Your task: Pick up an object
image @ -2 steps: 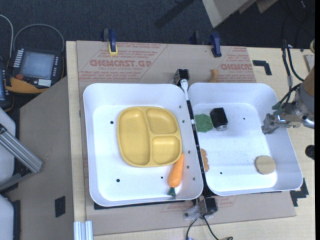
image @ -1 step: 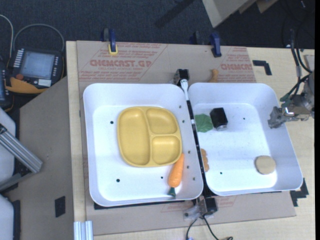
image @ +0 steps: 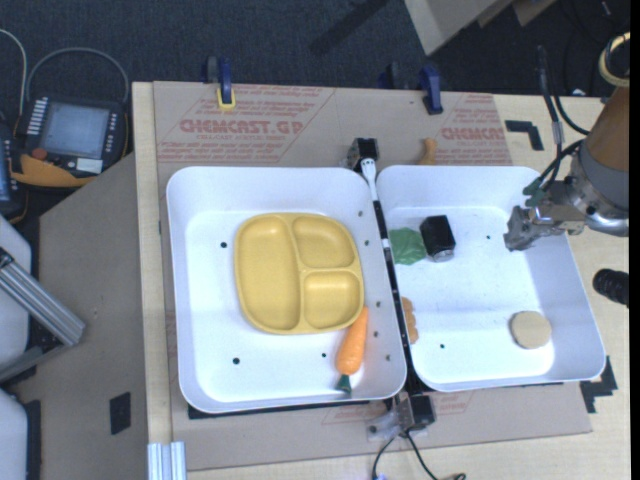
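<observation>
**Gripper over the right bin's far right side, nothing seen between its fingers**

Nearest me, at the front of the left white bin (image: 190, 268), I see an orange toy carrot with a green tip (image: 352, 344). It lies tilted, its upper end just beside the front right corner of a yellow plastic plate with three compartments (image: 297, 272), which sits in the middle of that bin.

Across the divider, on the near rim of the right white bin (image: 560, 363), a small orange piece (image: 408, 321) rests along the edge. Toward the front right of this bin I see a round tan biscuit-like object (image: 530, 329), lying on its own, well apart from the other items.

Further back, near the bin's left wall, a crumpled green object (image: 405, 245) touches a small black block (image: 437, 237) on its right side.

Beyond these, at the far right side of the right bin, the grey two-finger gripper (image: 520, 230) hangs over the white floor. I cannot tell how wide its fingers stand, and I see nothing between them. It is well apart from both the tan object and the black block.

At the back, the brown cardboard-covered bench (image: 300, 118) carries two blue clamps (image: 222, 80) along its far edge.
</observation>
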